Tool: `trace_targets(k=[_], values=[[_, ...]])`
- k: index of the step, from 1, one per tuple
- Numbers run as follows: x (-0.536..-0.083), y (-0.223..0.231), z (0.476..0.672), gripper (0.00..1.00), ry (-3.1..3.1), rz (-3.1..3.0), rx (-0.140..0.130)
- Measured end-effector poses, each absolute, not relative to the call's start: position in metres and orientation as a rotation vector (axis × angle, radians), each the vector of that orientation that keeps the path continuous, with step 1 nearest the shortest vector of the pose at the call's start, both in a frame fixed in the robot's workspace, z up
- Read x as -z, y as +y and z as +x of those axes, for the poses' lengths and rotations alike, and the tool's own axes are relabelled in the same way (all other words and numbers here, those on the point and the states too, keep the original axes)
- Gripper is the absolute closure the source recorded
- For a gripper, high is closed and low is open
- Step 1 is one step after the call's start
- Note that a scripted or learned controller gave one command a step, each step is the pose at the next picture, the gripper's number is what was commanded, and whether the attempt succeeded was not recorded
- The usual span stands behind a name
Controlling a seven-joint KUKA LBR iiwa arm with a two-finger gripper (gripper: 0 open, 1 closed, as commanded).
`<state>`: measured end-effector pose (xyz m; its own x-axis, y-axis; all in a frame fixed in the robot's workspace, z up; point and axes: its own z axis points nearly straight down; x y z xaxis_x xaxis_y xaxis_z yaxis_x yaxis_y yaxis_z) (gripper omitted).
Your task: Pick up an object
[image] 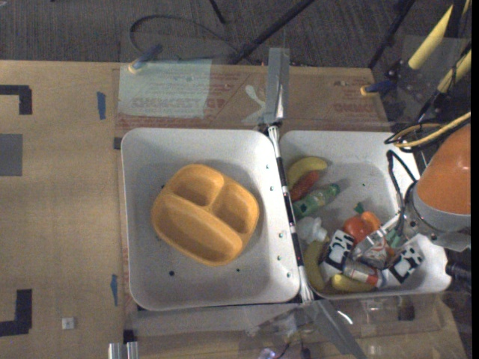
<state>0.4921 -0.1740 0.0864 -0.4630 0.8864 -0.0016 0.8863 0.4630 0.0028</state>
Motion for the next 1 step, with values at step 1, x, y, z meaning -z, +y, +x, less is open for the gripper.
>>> trace_targets(k=[1], values=[[-0.0982,-0.1752,0.4945,1.00,2.674,1.625,-0.007]])
